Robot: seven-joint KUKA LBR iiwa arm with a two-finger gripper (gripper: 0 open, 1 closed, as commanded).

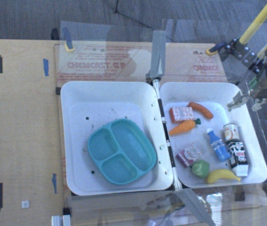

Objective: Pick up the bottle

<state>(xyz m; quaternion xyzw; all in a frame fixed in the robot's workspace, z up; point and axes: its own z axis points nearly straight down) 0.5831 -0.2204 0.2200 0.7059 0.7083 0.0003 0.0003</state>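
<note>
While the blue bottle (218,146) lies untouched on the floor of the right bin (260,171), nothing of the pick looks done: judging by how things lie, the approach, the descent, the grasp and the lift are all still to come. The bottle rests on its side, tilted, its white cap toward the upper left and its base toward the lower right. Just to its right stand a small can (230,132) and a dark-and-white carton (239,157), close enough to crowd a grasp from that side. Below it lie a green round fruit (200,168) and a banana (222,175); to its left sits a small pink packet (190,154), and farther up a carrot (184,126), a red box (182,113) and an orange sausage-like piece (201,109).

The claw (240,100) hangs at the bin's upper right rim, well apart from the bottle, up and to the right of it. Whether it is spread or closed I cannot tell; nothing is seen held in it. The left bin (76,98) holds a teal divided tray (121,150), and both bins sit on the counter (20,126).
</note>
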